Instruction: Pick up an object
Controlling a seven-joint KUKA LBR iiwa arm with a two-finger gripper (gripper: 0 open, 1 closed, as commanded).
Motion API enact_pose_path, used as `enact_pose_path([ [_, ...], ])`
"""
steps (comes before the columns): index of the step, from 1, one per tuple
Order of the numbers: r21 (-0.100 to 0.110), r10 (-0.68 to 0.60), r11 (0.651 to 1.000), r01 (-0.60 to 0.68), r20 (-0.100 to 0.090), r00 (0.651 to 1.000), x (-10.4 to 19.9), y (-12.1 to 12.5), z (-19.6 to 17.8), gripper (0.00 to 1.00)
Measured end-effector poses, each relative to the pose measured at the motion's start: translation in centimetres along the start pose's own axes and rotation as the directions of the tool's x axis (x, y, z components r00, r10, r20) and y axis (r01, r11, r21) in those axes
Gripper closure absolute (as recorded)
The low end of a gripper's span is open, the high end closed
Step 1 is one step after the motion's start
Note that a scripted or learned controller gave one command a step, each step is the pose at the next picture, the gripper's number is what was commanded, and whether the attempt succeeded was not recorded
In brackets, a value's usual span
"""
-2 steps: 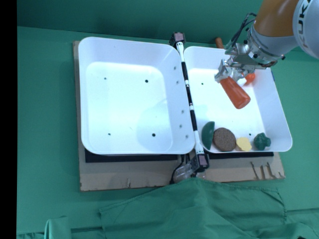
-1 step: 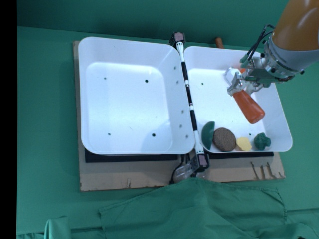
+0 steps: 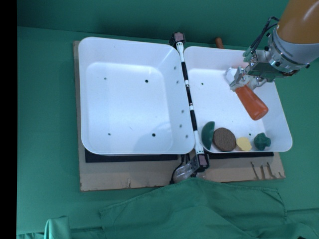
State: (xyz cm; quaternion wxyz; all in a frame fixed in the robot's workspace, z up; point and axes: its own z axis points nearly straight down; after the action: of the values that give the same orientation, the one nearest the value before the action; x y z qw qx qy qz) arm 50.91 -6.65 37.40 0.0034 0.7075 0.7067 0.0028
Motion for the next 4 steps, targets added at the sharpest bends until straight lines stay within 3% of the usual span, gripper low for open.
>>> enact_pose_path([
  [1,0.006,0.005,1.000,-0.005,0.001,1.000,-2.3,-0.8,0.9,1.00],
  [2,0.001,0.003,1.000,-0.003,0.001,1.000,-3.5,-1.0,-1.6,1.00],
  [4,0.007,0.003,1.000,-0.003,-0.001,1.000,-3.0,-4.2,-2.5,1.00],
])
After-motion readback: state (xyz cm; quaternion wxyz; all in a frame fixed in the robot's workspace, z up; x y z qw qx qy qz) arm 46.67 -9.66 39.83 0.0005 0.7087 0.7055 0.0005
